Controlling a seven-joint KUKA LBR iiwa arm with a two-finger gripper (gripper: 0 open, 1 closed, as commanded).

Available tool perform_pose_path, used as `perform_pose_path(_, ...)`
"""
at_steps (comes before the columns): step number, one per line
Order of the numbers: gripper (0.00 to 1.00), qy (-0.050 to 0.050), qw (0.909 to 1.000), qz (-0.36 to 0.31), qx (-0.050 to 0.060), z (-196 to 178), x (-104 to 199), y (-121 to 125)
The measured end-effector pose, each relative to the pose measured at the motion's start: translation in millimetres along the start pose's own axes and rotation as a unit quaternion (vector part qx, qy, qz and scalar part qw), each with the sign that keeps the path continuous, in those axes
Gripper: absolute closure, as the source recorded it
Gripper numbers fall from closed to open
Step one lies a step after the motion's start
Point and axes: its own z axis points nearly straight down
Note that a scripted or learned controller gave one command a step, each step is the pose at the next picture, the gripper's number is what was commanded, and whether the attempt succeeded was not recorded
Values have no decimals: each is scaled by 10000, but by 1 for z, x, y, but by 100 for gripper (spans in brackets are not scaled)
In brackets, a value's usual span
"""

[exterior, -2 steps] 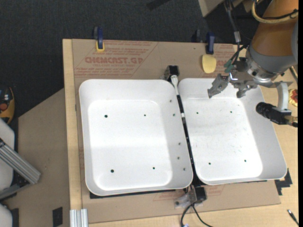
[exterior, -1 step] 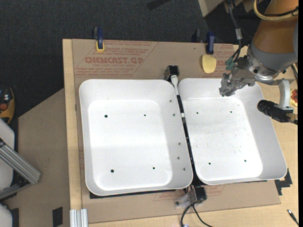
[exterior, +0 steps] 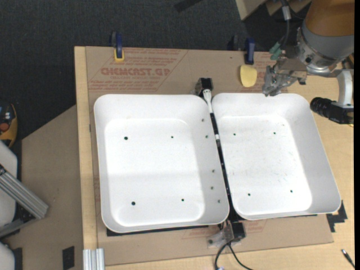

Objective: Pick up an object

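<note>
Yellow object [exterior: 248,75] outside the bins, on the board behind the right bin [exterior: 315,151]; gripper [exterior: 274,88] just to its right.

You will find the small pale yellow object lying on the brown board [exterior: 169,66], just past the far rim of the right bin and directly below a blue clamp [exterior: 250,50]. The gripper sits close beside the object at the same far rim, apart from it, nothing seen between its tips; whether they are spread or pressed together you cannot tell at this size. Above the gripper note the grey wrist and the orange band [exterior: 332,7]. The left bin [exterior: 112,167] lies alongside, the two joined along a black strip [exterior: 216,145]. A second blue-and-yellow clamp [exterior: 117,45] holds the board's far left edge.
</note>
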Motion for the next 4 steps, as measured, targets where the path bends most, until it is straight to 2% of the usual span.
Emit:
perform_pose_path(1,100,34,10000,-55,57,57,142,29)
perform_pose_path(2,100,5,10000,23,11,8,118,17)
perform_pose_path(4,100,9,10000,8,51,-11,141,-36)
